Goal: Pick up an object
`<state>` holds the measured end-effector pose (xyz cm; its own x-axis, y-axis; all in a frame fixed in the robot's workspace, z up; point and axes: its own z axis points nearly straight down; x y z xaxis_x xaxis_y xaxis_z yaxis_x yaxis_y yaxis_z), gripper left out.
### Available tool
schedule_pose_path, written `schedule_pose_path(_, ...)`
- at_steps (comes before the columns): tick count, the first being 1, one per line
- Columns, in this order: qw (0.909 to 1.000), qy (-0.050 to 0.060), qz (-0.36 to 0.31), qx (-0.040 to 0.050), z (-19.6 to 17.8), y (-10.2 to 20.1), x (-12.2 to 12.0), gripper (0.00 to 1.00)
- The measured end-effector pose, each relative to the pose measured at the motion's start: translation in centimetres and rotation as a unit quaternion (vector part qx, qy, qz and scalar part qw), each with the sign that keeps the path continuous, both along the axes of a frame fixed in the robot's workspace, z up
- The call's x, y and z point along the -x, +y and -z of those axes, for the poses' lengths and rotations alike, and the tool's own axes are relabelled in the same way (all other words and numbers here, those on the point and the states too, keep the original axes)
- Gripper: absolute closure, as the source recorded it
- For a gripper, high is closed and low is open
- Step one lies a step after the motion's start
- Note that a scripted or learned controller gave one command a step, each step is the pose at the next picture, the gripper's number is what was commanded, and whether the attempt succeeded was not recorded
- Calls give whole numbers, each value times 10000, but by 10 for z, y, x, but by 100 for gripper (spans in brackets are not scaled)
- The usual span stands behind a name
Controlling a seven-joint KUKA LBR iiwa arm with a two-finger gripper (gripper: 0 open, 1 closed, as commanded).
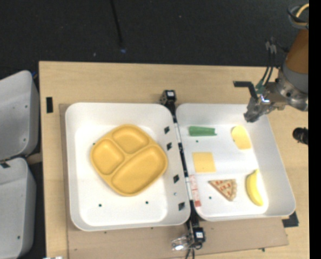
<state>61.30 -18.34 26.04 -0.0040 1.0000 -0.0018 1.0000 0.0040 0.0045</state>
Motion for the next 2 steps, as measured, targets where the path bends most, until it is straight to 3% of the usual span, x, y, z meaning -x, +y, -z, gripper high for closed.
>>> schedule_pose_path(2, 10000, 30, -9, -12, -4, 93, -7, 100)
